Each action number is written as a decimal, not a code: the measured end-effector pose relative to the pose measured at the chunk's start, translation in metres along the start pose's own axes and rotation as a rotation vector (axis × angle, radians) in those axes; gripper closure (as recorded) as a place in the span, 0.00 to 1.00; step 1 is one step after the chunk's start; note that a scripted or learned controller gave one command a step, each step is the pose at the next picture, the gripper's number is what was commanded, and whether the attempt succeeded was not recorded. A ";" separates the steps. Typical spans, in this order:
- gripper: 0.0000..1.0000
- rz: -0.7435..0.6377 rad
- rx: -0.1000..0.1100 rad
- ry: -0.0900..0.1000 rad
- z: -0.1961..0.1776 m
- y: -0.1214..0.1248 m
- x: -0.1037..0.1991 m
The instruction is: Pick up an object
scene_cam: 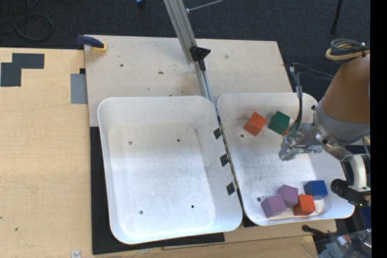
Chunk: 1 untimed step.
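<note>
Approach is looking like the step underway: the gripper (289, 150) is hovering in the right bin (261, 216), just below the green block (279, 122) and orange block (255, 124). Its grip state is too blurred to tell. Next it probably needs lining up over one block.
</note>
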State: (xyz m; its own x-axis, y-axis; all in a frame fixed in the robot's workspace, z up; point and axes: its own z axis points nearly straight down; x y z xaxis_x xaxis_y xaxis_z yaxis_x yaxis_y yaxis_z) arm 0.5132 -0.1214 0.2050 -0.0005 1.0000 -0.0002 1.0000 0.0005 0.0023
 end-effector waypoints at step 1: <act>1.00 0.000 0.000 0.000 -0.043 0.001 -0.001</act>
State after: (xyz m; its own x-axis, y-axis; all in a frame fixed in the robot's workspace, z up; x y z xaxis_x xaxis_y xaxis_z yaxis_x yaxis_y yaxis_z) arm 0.5141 -0.1227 0.2479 -0.0005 1.0000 -0.0005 1.0000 0.0005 0.0025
